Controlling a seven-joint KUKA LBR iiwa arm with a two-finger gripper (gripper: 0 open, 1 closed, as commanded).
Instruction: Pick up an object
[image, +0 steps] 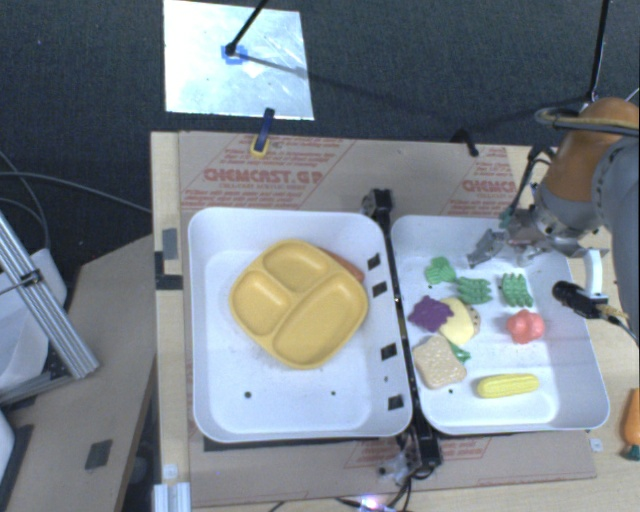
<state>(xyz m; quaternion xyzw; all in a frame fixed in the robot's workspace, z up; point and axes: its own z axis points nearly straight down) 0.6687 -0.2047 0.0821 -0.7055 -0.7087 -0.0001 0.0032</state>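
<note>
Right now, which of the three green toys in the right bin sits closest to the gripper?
The dark green ridged piece, farthest right of the three, just below the gripper. The other two lie further left.

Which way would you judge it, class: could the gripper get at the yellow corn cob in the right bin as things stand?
Probably yes. The corn cob lies apart near the front of the right bin, uncovered, and the gripper hangs above that bin's far end.

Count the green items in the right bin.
3, all in the upper half of the right bin: a leafy green piece at left, a second green piece in the middle, a ridged green piece at right. More may hide under others.
</note>
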